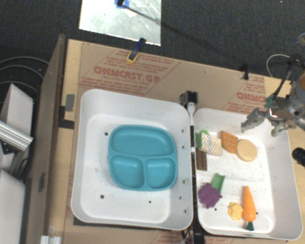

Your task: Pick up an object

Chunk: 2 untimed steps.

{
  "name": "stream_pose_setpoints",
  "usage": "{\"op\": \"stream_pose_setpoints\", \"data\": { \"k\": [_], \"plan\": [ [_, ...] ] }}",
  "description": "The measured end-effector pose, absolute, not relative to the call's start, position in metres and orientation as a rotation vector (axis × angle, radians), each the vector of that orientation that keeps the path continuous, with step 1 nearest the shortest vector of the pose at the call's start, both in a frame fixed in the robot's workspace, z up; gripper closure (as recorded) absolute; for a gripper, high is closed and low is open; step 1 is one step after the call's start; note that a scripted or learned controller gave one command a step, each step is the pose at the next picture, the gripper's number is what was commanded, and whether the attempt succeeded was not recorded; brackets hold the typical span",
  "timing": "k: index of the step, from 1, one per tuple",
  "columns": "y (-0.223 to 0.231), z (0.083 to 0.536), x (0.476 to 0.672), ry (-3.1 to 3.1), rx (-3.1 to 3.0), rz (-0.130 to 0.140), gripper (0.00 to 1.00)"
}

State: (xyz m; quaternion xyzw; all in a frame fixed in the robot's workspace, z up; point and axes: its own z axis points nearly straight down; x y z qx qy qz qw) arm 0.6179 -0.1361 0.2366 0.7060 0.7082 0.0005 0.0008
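My gripper (266, 123) hangs over the far edge of the right bin (285, 184), its two grey fingers spread open with nothing between them. Just below it lie a round tan cookie (246, 150) and an orange bread piece (229, 141). Further left sits a checkered cracker (211, 144) beside a green block (201, 140) and a brown bar (202, 160). Near the front of the bin are purple grapes (208, 195), a green piece (218, 182), a carrot (249, 204) and a yellow lump (234, 211).
The left bin (91, 155) holds a blue three-compartment plate (142, 157). Cardboard (126, 72) lies under both bins. A metal sheet (123, 6) lies at the back, cables (6, 77) and a metal rail (1, 130) on the left.
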Motion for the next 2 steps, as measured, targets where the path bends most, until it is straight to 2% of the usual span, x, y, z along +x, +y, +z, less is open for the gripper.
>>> {"op": "stream_pose_setpoints", "data": {
  "k": [1, 2],
  "plan": [
    [-0.121, 0.128, 0.540, 2.230, 2.231, -0.011, 0.00],
    [-0.104, 0.092, 0.519, 2.226, 2.223, -0.002, 0.00]
  ]
}}
